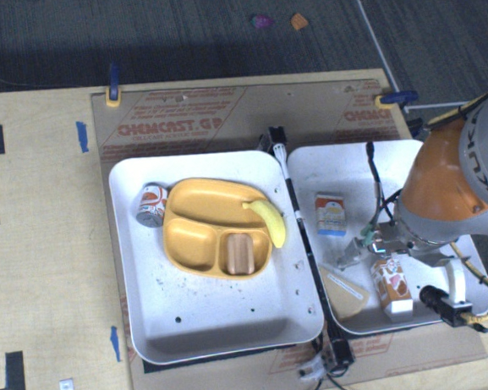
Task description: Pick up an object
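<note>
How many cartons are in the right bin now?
2. One small carton lies near the middle of the right bin; a taller brown carton lies toward its front, beside the arm. The arm may hide more.

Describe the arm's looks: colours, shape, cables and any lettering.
The arm is rounded and bulky, with grey casing and a broad orange band above the wrist. Dark letters, "KU", are legible on the grey shell near the frame's edge. Thin black cables run along it toward the claw, a small metallic, dark assembly.

2 blue clamps [113, 81] [395, 98] pin the brown board [220, 115] on the bench [39, 276].
</note>
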{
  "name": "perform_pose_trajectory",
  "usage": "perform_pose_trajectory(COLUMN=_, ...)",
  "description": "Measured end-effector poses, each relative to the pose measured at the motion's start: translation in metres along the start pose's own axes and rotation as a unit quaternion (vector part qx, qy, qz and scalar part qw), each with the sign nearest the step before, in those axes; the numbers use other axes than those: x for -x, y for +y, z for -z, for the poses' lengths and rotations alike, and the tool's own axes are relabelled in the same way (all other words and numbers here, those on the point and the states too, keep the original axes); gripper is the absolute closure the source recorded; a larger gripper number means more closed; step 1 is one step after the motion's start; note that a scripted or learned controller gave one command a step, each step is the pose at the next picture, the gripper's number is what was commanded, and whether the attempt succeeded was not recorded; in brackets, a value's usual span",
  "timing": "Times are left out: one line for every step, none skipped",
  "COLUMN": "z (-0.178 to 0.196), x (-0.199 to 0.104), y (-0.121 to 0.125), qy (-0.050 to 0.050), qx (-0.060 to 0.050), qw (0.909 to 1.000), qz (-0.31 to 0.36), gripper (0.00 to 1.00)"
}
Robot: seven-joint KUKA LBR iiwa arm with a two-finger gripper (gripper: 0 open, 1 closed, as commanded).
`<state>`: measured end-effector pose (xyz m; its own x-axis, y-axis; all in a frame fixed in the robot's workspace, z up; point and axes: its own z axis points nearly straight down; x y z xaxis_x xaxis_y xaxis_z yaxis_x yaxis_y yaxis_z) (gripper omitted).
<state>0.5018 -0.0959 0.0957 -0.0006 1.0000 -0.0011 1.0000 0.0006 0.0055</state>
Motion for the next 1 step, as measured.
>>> perform_pose_trajectory(z=-0.0065, x=-0.0033, y=-0.0157, qy=-0.003, qx=0.009, qw=1.0, qz=0.001, gripper=0.0)
